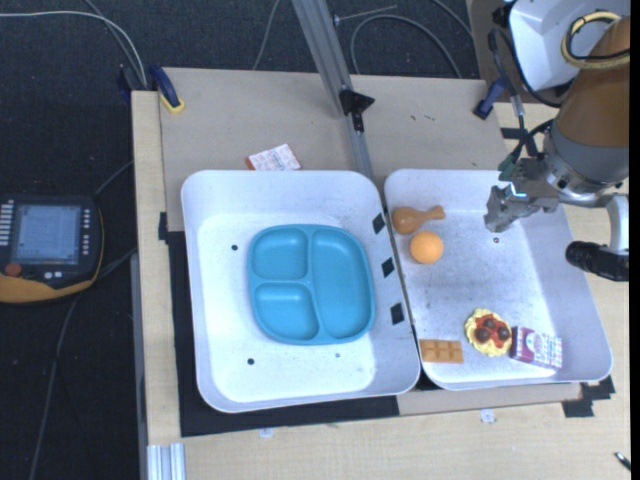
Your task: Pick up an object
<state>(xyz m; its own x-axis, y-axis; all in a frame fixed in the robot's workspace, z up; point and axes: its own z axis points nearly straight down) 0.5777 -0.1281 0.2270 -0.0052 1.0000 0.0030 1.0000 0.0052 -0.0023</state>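
Note:
In the right bin (560, 268) lie an orange ball (427, 248), a tan pear-shaped toy (415, 217), a yellow tart with red berries (488, 332), a tan cracker (441, 350) and a small purple carton (538, 348). My gripper (503, 214) hangs over the upper middle of that bin, to the right of the ball and pear toy, with nothing visible between its fingers. The arm comes in from the upper right.
The left bin (215, 268) holds a blue divided plate (309, 283). A red-and-white packet (273, 158) lies on the bench behind it. A metal pole (330, 58) slants down between the bins. A pendant (45, 243) sits far left.

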